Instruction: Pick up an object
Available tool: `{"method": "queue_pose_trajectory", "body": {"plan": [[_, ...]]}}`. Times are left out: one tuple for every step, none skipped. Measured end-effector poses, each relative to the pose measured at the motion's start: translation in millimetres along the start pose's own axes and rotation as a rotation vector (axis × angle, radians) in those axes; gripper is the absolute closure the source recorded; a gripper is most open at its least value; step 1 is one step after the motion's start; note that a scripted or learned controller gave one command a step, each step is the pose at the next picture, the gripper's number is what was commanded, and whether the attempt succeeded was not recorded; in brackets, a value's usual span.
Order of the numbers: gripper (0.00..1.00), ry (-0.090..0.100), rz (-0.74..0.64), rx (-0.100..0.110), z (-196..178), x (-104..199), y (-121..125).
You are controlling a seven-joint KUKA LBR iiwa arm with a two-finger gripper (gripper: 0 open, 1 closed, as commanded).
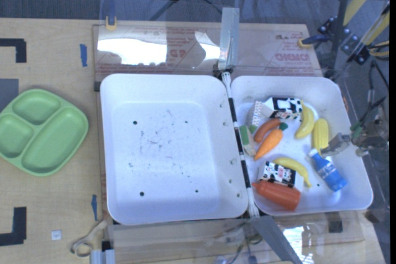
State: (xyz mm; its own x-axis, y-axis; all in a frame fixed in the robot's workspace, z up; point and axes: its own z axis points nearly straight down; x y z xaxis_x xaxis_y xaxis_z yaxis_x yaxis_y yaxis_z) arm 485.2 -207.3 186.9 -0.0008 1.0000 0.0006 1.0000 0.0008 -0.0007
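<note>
The tool (339, 144) hangs at the right bin's (356, 191) right edge, just beside the blue bottle (328, 172); I cannot tell its state. Approach step; next, descend squarely onto the bottle.

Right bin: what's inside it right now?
The right bin holds two carrots, three bananas, a blue bottle, two black-and-white cartons. Whatever lies beneath the pile is hidden.

Left bin (117, 133): bare white floor with faint scuffs.
Right bin (356, 185): carrots (270, 136), bananas (313, 127), blue bottle (328, 173), cow-print boxes (279, 174).
Bench, left: green divided plate (41, 131).
</note>
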Motion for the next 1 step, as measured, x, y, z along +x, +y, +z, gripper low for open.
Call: {"method": "queue_pose_trajectory", "body": {"plan": [[0.0,0.005,-0.086,0.001,92.7,3.2,-5.5]]}}
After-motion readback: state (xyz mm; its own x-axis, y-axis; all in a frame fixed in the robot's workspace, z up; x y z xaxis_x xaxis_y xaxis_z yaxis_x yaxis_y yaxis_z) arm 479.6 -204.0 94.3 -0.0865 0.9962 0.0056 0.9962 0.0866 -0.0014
